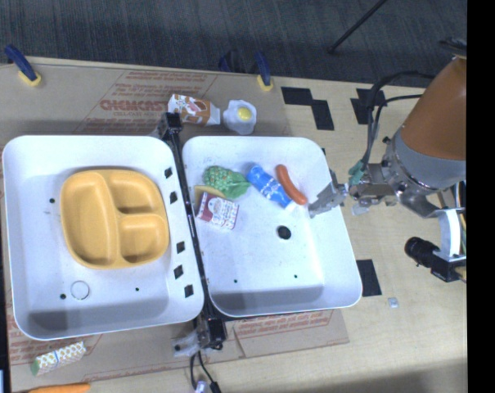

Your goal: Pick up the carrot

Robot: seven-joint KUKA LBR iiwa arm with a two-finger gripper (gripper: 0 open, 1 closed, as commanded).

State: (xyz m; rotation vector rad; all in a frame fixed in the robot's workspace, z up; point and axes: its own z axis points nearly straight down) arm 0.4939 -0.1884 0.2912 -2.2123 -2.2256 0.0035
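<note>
Camera view: carrot (291, 184) left of tool (322, 200)

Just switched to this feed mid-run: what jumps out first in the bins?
The yellow divided tray sits alone in the left bin. In the right bin, a small cluster lies near the back: the orange carrot beside a blue bottle, with a green leafy item and a red-and-white packet to their left. The tool hangs over that bin's right rim, just right of the carrot, not touching it.
</note>
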